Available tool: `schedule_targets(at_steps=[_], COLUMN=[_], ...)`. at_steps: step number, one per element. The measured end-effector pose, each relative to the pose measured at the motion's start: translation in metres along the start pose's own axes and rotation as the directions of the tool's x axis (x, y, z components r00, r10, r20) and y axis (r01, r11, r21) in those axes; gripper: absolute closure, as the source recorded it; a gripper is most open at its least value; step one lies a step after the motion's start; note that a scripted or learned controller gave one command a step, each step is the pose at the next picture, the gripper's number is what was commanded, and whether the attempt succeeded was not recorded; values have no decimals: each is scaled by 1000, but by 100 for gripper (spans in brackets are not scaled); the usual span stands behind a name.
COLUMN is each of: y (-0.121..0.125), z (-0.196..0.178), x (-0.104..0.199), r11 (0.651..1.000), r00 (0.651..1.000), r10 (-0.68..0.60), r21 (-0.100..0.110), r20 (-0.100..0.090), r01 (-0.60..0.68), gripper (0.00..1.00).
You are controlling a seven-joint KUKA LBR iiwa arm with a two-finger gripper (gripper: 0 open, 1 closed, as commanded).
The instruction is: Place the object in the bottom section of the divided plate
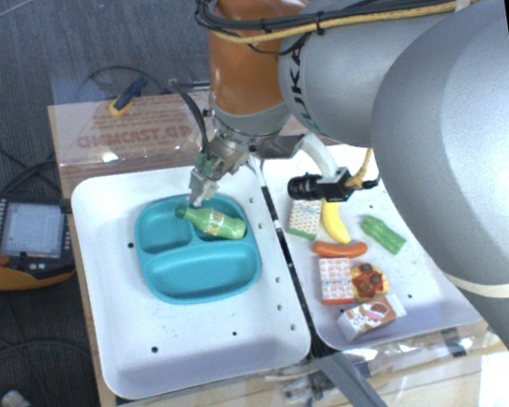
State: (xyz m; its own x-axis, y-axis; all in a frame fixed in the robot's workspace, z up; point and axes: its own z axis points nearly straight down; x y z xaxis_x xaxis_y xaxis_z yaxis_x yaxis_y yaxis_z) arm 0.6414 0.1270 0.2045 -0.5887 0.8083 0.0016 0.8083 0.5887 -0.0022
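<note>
Left white bin (116,294) on the table: teal divided plate (200,280), two small sections at the top and one wide section at the bottom.

Green plastic bottle (216,222) lies on its side across the plate's upper right section. Cap end points up-left toward the ridge between the two small sections; base reaches the plate's right rim. The bottom section holds nothing.

End effector (200,190) comes down at a slant from the orange-banded wrist. Its tip sits just above the bottle's cap end, very close or touching. Cannot tell whether it is spread or pressed together, nor whether it grips the bottle.

Right white bin (431,309), toy food clustered near its left wall:
- banana (334,222), upright in view
- pale checked packet (304,220) just left of the banana
- green elongated piece (383,233) to the banana's right
- sausage (341,250) below the banana
- red-and-white patterned box (334,281), with a red berry-like piece (369,279) beside it
- small white carton (370,315) nearest the front edge

Cardboard box (131,136) behind the left bin. Teach pendant (19,244) on the floor at left.
</note>
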Motion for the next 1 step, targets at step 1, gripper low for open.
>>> schedule_targets(at_steps=[1], y=[-25], z=[-98], x=[-19], r11=[998], r00=[998], r10=[-64], r21=[-3], r20=[4], r01=[64], gripper=[100])
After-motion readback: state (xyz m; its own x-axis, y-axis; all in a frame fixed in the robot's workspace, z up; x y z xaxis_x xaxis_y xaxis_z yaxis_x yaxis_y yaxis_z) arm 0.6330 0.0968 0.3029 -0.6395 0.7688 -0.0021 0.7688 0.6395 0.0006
